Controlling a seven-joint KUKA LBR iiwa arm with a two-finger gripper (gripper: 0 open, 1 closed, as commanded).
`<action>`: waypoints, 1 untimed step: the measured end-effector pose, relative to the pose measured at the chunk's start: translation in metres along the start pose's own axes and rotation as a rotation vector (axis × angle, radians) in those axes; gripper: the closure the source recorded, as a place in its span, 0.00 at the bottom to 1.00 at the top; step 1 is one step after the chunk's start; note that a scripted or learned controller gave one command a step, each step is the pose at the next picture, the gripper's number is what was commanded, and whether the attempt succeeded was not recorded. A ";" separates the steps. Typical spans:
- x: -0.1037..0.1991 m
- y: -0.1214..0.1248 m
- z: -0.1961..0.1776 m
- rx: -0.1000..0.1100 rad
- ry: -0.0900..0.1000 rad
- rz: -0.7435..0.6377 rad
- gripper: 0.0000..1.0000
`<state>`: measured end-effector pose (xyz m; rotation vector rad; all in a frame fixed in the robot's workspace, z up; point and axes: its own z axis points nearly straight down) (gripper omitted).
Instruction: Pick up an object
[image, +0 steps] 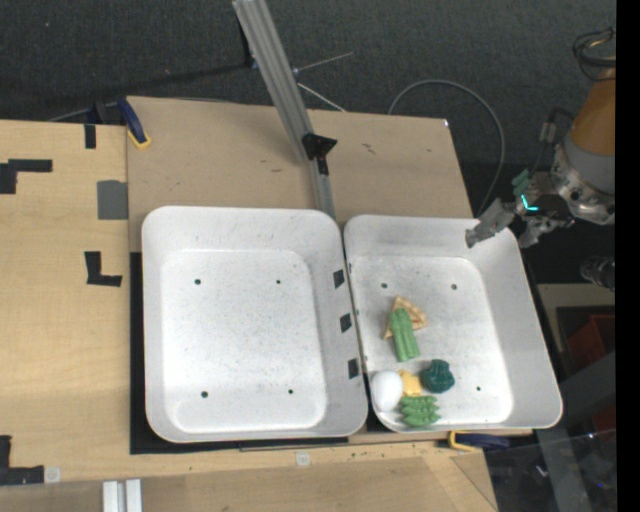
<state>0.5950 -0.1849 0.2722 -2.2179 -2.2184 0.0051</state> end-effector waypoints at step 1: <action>0.000 0.001 -0.003 -0.005 -0.001 -0.001 0.00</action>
